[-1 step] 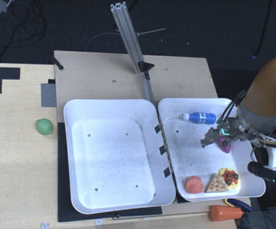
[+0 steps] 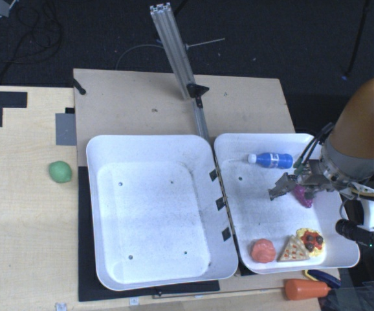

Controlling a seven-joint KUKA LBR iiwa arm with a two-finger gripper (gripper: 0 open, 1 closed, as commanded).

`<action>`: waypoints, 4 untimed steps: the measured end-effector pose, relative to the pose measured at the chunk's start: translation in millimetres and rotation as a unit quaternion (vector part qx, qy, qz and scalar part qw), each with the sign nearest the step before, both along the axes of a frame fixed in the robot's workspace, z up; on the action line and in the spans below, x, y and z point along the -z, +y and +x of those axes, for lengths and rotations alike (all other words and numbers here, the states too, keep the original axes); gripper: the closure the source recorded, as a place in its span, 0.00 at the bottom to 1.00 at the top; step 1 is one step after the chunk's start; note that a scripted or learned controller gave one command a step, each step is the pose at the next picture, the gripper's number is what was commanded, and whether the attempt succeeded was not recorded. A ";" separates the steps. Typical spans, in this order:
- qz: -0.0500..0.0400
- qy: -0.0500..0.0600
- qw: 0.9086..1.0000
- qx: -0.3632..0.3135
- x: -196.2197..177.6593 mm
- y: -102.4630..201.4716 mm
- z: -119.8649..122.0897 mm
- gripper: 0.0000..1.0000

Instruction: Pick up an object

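Smooth white bin [image 2: 239, 238] (rounded corners), blue bottle [image 2: 271, 160].

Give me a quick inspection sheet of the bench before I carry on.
Surface: two shallow white bins side by side on a tan board.
Job's things: right bin holds a blue plastic bottle, purple object, red round lump, yellow waffle wedge with berries.
Clutter: green ball left of the bins; orange carrot-shaped toy at the front edge.
Tool: over the right bin, beside the purple object.
Cables: dark loops behind the bench.
Surroundings: slanted aluminium bar.
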State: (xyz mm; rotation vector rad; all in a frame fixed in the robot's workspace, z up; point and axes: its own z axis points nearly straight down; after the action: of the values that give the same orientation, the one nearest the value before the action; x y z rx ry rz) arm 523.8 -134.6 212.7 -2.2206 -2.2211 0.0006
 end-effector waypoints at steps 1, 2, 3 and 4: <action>0.000 0.002 1.000 0.000 60.6 -6.2 -2.9 0.00; 0.000 0.002 1.000 0.000 109.7 -11.6 3.1 0.00; 0.000 -0.001 1.000 0.000 120.8 -11.5 3.5 0.00; 0.000 -0.002 1.000 0.001 109.8 -12.5 3.9 1.00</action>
State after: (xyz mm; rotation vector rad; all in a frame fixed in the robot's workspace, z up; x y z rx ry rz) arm 527.7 -147.1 102.8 -2.2254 -2.2209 -0.0025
